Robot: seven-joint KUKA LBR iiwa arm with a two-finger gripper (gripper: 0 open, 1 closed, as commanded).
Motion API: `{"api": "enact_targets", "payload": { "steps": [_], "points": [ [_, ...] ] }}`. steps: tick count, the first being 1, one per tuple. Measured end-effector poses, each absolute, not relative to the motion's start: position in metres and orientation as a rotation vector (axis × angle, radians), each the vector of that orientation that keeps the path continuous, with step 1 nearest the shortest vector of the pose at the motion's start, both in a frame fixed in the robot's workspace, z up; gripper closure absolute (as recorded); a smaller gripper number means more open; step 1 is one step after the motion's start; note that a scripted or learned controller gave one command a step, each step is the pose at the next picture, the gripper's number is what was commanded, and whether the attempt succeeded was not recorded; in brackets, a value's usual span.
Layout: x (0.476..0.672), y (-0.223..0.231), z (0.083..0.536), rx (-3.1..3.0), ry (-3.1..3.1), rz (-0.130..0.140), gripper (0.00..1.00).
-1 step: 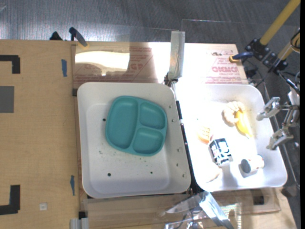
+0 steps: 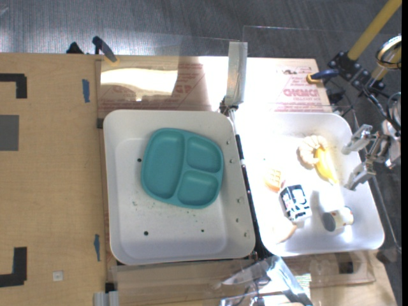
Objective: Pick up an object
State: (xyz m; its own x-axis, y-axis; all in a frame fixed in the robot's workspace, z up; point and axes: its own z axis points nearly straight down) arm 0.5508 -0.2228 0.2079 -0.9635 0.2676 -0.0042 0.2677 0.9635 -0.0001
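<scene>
Two white bins sit side by side, the gripper poised with fingers spread wide and nothing between them at the right bin's edge near the banana, so picking remains undone.

Not much for you to read here. There's red print on the cardboard sheet behind the right bin, but it's glared out and you can't make out the words. Same faint red print on the cardboard behind the left bin. The small black-and-white pack carries markings, too blurred to read.
</scene>
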Motion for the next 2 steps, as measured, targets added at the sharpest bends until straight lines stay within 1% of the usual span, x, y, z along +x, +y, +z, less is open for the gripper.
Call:
{"api": "enact_targets", "payload": {
  "steps": [1, 2],
  "points": [
    [0.513, -0.224, 0.298, 0.489, 3.088, -0.006, 0.00],
    [0.480, -0.223, 0.222, 0.118, 3.139, 0.000, 0.00]
  ]
}}
